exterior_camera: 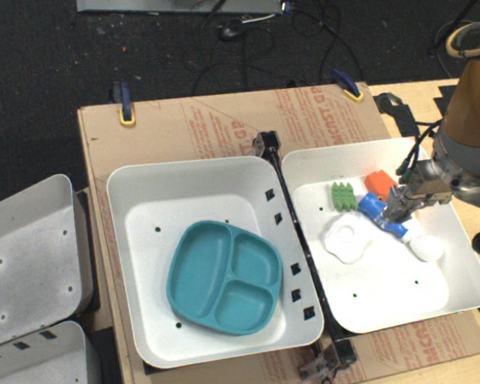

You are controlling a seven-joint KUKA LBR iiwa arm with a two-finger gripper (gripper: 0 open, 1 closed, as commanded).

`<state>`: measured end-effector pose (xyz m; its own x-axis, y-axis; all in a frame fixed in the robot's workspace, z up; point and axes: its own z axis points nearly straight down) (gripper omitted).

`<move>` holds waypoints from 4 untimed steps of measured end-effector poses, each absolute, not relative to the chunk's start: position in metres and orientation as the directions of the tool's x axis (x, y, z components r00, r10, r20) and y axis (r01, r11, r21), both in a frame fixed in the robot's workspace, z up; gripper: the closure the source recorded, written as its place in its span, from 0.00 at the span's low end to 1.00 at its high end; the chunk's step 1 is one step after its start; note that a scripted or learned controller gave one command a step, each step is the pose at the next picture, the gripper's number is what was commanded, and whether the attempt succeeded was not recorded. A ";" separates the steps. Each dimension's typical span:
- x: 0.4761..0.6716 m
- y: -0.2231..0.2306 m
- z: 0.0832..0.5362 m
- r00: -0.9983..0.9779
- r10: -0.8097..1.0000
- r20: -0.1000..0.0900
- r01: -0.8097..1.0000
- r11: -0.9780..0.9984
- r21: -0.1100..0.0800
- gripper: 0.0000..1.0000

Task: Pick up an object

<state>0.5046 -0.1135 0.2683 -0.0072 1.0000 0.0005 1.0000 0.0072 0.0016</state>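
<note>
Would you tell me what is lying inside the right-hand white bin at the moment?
The right bin holds a green block, orange piece, blue object and two white items. The gripper covers part of the blue one.

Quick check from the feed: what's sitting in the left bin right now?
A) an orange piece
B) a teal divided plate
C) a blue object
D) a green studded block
B: the teal divided plate lies alone in the left bin, while the green studded block, orange piece and blue object are in the right bin, near the tool.
</note>
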 end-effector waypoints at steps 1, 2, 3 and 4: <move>0.524 -0.065 0.272 -0.006 1.000 0.000 1.000 0.006 0.002 1.00; 0.547 -0.011 0.274 -0.008 1.000 0.001 1.000 0.008 0.002 1.00; 0.563 0.041 0.254 -0.008 1.000 0.001 1.000 0.008 0.000 1.00; 0.576 0.085 0.245 -0.006 1.000 0.000 1.000 0.006 0.001 1.00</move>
